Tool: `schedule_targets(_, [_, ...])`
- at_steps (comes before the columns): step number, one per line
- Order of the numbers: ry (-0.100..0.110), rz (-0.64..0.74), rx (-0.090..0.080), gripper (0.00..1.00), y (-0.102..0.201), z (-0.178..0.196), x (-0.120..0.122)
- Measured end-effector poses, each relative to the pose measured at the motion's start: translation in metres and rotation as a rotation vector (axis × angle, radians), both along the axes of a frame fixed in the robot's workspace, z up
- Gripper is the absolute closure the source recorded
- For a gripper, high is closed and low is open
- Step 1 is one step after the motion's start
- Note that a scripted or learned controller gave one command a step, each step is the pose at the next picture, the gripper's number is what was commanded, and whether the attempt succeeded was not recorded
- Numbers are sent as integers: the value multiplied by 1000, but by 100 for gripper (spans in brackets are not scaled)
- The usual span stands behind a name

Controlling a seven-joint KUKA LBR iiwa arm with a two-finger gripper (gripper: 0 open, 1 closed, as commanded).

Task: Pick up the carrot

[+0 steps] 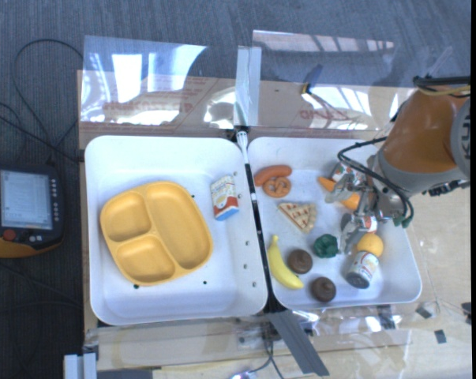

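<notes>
Carrot (327,184) lay in the right bin (403,294), toward its far right part, a small orange piece just left of the gripper (354,200). Its long axis seemed to run roughly left to right, though the tool's hardware covered its right end (so the true length was a guess). Gripper sat low over the bin, beside the carrot and touching or nearly touching it; which, I could not tell. Whether the jaws stood wide or narrow could not be made out, since cables and grey metal tangled together there. Another orange-yellow bit (351,201) showed beneath the tool, unclear as to what it was. A lemon (370,244) and a small can (361,269) lay nearer, a green piece (326,245) to their left.
</notes>
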State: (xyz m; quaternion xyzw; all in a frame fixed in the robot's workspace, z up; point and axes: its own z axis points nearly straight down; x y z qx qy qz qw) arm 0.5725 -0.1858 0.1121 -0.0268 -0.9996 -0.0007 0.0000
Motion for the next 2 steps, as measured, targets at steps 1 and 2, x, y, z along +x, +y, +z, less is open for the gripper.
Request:
schedule_targets(1, [-2,1,1,100,1,8,1])
schedule_targets(2, [-1,1,1,0,1,8,1])
